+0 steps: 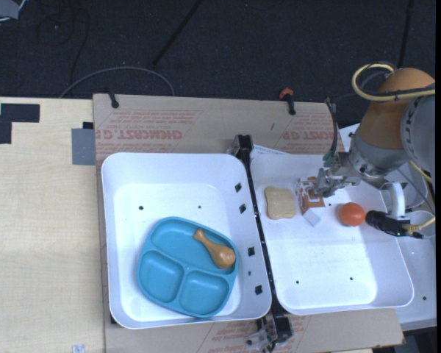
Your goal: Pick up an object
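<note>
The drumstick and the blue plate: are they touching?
Touching. The camera view shows the drumstick lying on the blue plate in the left bin, across the ridge between its compartments, with no gap.

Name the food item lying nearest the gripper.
The tan bread slice in the right bin, just left of the gripper. The orange ball is farther; the drumstick is in the left bin.

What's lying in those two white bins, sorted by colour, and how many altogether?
Blue: 1, the divided plate in the left bin
Tan: 2, the drumstick on the plate, the bread slice in the right bin
Orange-red: 1, the ball
Total: 4
</note>
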